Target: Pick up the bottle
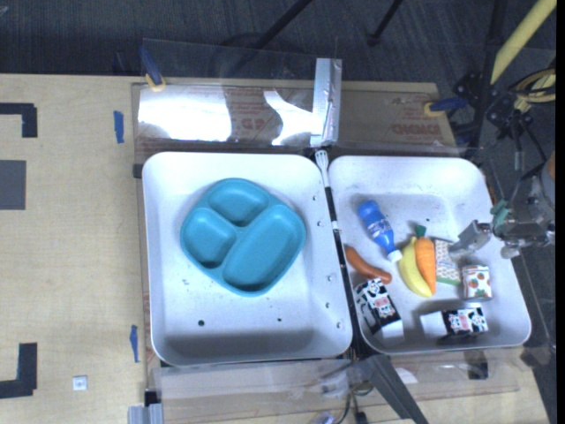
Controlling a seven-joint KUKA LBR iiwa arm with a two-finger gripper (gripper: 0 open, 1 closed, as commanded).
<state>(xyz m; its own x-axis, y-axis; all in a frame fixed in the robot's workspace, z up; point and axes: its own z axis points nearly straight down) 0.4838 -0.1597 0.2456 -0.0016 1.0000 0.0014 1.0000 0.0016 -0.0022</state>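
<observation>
Two small cow-patterned white cartons, one [377, 304] by the divider and one [461, 321] toward the right, lay at the near edge of the right-hand shallow white bin [441, 177] on the pale wooden table [71, 263]. The small blue plastic bottle with a white label [377, 225] lay on its side further in, at the bin's left-centre, cap end away from the camera, just beside an orange sausage-shaped toy [365, 262] and near a yellow toy banana [412, 272] and an orange toy carrot [425, 262]. It looked light, rigid and smooth, likely to roll or slip; a hold across the middle of the barrel seemed soundest. The metal claw [516, 228] hung at the bin's right rim, well apart from the bottle; whether it was released or clenched could not be told. A blue three-compartment plastic plate [243, 235] sat in the left bin [168, 325]. Red print on the brown cardboard [388, 122] behind was too blurred to read; the bottle's label likewise.
</observation>
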